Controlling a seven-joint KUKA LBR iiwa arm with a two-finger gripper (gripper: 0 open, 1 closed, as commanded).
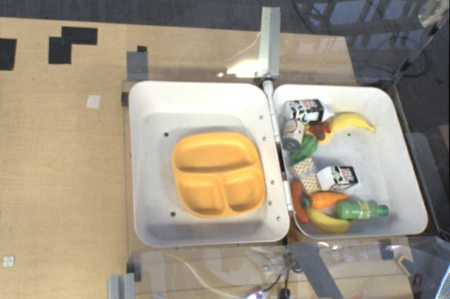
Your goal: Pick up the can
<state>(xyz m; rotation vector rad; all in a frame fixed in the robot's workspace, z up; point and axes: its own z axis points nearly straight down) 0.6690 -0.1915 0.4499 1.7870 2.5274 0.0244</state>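
The can [291, 129] lies in the right bin [394, 150] against its left wall, just below a small carton [306, 110] and touching a green pepper [305, 147]. Bananas, a carrot [327, 200] and a green bottle [360, 210] lie nearby. A yellow tray [214, 173] fills the left bin [151, 150].

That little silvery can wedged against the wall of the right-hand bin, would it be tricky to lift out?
Probably. The can looks smooth and round, so it may slip or roll if nudged. It sits tight between the bin wall, a small carton and a green pepper, leaving little room around it.
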